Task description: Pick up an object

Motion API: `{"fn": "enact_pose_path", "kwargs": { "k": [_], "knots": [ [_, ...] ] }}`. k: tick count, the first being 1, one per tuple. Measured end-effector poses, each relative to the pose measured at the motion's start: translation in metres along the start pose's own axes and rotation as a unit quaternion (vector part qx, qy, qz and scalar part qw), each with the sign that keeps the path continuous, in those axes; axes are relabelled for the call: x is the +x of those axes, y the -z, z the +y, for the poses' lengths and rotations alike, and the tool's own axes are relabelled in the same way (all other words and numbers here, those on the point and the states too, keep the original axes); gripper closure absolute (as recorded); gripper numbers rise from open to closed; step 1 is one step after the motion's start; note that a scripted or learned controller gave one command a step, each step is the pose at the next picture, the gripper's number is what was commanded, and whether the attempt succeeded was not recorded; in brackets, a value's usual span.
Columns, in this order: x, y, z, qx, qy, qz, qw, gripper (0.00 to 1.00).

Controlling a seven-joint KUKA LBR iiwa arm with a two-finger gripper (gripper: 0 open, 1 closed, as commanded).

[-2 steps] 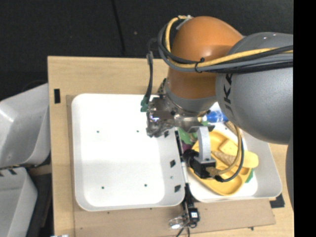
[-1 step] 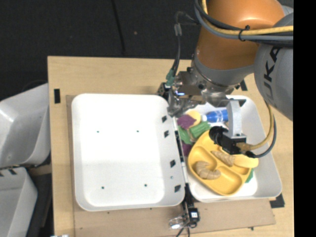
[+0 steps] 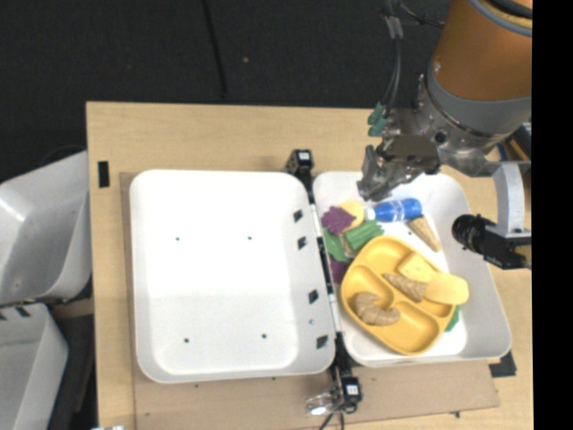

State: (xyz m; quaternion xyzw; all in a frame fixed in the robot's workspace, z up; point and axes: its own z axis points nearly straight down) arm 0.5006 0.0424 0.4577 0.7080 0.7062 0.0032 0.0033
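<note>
- Yellow plastic makes up the divided plate [image 3: 394, 330], which sits at the near end of the right bin [image 3: 479, 307], toward five o'clock in the view.
- On that plate lie a brown lumpy piece [image 3: 374, 309] at its near left, a tan cone [image 3: 407, 285] across the middle, and a yellow wedge-shaped piece [image 3: 439, 283] at its three o'clock edge.
- Green shows under the plate's right rim; what it belongs to is too hidden to tell.
- At ten o'clock from the plate, a green leafy toy [image 3: 356, 237] lies beside a purple piece [image 3: 337, 219], both close to the divider between the bins.
- Further back, a second tan cone [image 3: 426, 232] lies at one o'clock from the plate, with a blue bottle [image 3: 397, 210] just beyond it.
- Above the bottle's left end hangs the gripper [image 3: 374, 186], pointing down over the far part of the right bin; whether its fingers are spread or closed cannot be told, and nothing is seen between them.
- Left bin [image 3: 224, 271] lies at nine o'clock from the right one, touching it along the clipped edge.
- Wooden bench [image 3: 206, 128] runs on past both bins toward twelve o'clock.
</note>
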Motion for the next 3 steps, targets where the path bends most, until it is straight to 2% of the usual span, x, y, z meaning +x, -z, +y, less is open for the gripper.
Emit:
{"fn": "enact_pose_path", "kwargs": {
  "k": [1, 2, 3],
  "knots": [
    [-0.043, -0.023, -0.001, 0.004, 0.000, -0.001, 1.0000, 1.00],
    [-0.061, -0.144, 0.013, 0.011, 0.000, -0.001, 0.9999, 1.00],
    [-0.004, -0.131, -0.013, 0.004, 0.005, 0.001, 1.0000, 1.00]
  ]
}}
